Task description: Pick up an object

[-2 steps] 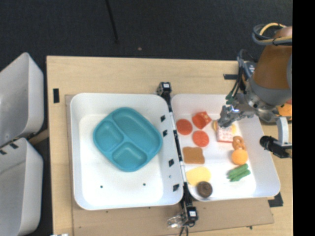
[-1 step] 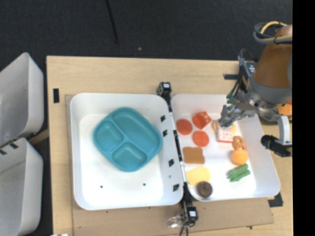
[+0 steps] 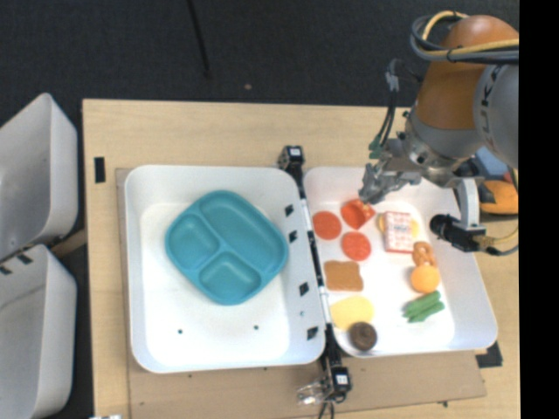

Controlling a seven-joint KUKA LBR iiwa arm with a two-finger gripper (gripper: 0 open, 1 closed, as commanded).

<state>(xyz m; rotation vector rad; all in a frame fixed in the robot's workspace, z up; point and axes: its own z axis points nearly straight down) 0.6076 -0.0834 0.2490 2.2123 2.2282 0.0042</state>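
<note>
My gripper [image 3: 370,190] hangs low over the back of the right bin [image 3: 463,321], its tip just above and touching or nearly touching a small red piece [image 3: 355,214]. Around that piece lie an orange-red round slice [image 3: 327,225], a red round slice [image 3: 355,246] and a white-and-pink packet [image 3: 397,231]. Further forward are a brown toast slice [image 3: 342,276], a yellow piece [image 3: 350,309], a dark brown round piece [image 3: 362,335], an orange ball [image 3: 425,278] and green beans [image 3: 423,307].
The left bin [image 3: 157,321] holds a blue divided plate [image 3: 227,245]. A ridge with black clips [image 3: 307,260] separates the two bins. The grey and orange arm [image 3: 454,94] looms over the right bin's back right corner, with cables beside it.
</note>
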